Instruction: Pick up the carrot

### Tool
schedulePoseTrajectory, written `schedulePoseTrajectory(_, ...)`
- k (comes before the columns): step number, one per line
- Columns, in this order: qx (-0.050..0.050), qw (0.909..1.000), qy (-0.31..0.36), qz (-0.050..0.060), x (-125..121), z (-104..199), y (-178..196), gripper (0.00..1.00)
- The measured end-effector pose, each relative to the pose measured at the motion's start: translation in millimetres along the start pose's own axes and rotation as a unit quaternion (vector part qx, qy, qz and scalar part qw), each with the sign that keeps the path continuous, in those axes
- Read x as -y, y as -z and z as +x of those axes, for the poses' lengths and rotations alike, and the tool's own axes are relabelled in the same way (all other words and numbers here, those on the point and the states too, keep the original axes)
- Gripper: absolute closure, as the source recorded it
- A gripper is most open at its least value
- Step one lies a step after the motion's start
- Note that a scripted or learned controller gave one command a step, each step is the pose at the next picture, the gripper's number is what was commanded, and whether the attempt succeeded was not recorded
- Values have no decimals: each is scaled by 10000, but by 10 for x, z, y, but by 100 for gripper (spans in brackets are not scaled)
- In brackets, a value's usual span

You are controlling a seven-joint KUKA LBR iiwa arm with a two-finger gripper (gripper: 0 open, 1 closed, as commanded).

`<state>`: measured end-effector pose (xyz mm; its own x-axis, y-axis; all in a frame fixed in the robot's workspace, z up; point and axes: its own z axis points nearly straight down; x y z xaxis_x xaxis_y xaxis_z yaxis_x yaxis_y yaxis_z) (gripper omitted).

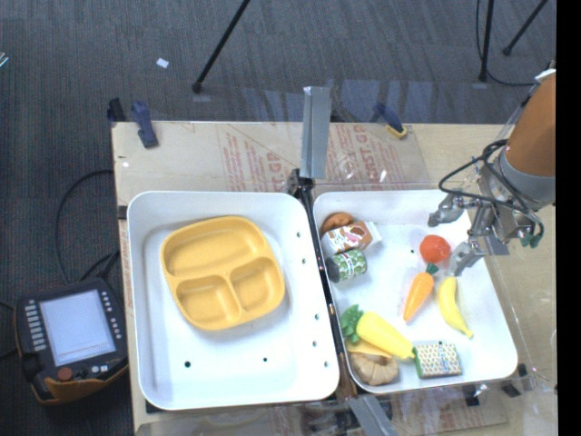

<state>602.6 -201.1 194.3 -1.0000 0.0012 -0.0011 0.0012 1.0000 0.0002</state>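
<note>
The carrot is orange with a green top and lies tilted in the middle of the right bin, its tip pointing toward the front. My gripper hovers over the bin's right side, up and to the right of the carrot. Its fingers stand open with nothing held between them. A red tomato sits just below and left of the fingers, touching the carrot's green top. A yellow banana lies right beside the carrot.
The right bin also holds two small cans, a corn cob, a bread piece and a patterned box. A yellow divided plate lies in the left bin. A pendant rests off the bench's left.
</note>
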Motion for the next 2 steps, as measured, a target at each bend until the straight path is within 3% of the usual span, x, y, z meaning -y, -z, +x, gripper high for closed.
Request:
schedulePoseTrajectory(1, 21, 9995, 311, 8, -117, -4, -917, 0)
schedulePoseTrajectory(2, -7, 9997, 255, -9, -430, 316, -1071, 0)
